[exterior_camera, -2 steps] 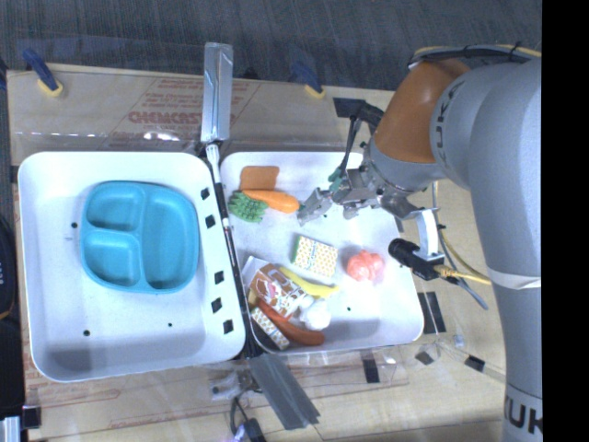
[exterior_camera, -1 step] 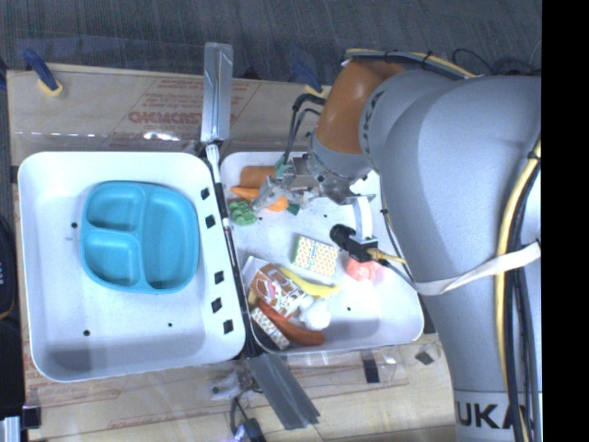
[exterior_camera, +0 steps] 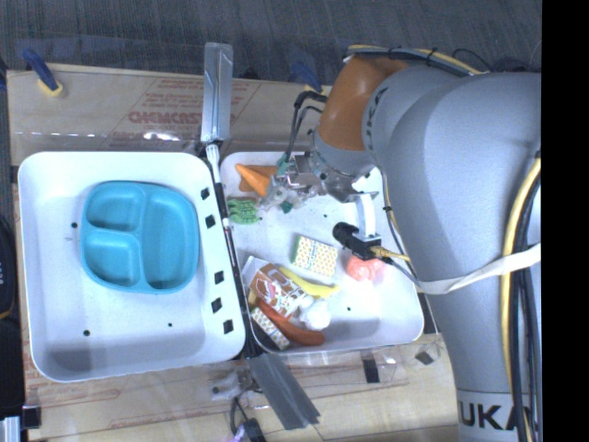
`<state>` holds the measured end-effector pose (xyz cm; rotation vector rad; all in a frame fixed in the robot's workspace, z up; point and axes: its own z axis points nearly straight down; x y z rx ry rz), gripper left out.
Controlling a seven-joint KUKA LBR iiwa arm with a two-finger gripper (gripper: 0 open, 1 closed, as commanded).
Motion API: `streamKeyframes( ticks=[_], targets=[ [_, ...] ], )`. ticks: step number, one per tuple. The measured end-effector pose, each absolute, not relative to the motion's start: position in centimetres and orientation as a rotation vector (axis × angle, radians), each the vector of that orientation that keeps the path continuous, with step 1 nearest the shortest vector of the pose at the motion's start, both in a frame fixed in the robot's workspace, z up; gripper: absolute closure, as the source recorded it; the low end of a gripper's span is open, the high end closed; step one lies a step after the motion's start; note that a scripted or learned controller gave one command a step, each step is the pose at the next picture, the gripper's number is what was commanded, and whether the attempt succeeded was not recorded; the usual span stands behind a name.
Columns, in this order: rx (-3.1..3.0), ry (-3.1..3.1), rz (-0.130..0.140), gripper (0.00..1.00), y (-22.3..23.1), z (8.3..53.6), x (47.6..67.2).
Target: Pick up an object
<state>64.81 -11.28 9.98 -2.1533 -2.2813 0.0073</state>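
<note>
End effector: low in right white bin, beside orange carrot-shaped toy; opening and grasp cannot be told.
Left white bin: blue sectioned plastic tray.

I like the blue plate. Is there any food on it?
Empty. The blue plate in the left bin shows only bare blue compartments.

Arm casing is observed as smooth, rounded, light grey. An orange band is seen just above the wrist. White letters "UKA" are read on the dark base below the grey casing. Yellow and black cables are routed along the casing; a pale strap is noted across it. The hand is built of small dark metal parts with thin wires.
</note>
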Motion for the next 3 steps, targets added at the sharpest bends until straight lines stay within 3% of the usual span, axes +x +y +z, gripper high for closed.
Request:
streamKeyframes(
  ticks=[1,3],
  targets=[
    [-2.157,-2.286,-0.004,1.0,-5.2,19.4,64.0],
    [-2.423,-2.0,0.002,1.0,-3.8,21.4,64.7]
  ],
)
